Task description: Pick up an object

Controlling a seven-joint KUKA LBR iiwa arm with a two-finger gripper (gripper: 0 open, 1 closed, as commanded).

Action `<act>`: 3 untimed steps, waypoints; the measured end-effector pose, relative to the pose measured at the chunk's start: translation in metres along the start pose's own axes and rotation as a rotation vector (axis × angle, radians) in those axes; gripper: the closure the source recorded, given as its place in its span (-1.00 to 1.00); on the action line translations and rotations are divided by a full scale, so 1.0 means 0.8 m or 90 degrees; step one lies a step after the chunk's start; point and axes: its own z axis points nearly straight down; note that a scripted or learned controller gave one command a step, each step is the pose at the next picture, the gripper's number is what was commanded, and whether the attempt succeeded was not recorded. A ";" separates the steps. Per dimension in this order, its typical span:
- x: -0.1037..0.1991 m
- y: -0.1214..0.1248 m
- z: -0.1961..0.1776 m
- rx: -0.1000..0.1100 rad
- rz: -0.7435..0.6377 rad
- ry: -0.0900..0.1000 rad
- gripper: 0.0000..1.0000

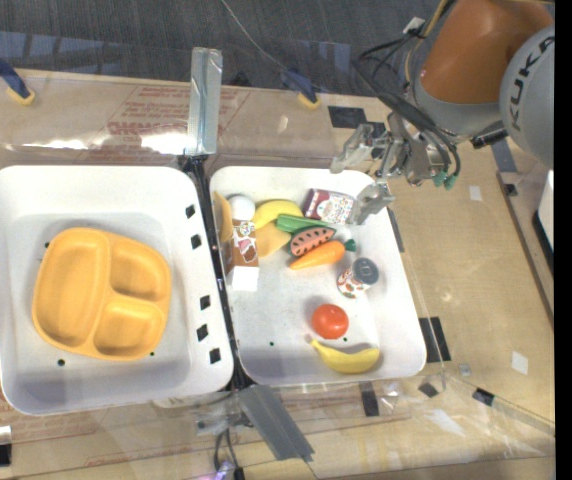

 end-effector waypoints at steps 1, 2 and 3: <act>0.028 -0.014 0.205 -0.001 -0.050 -0.001 -1.00; 0.012 0.018 0.208 -0.001 -0.008 -0.002 -1.00; 0.012 0.018 0.208 -0.001 -0.008 -0.002 -1.00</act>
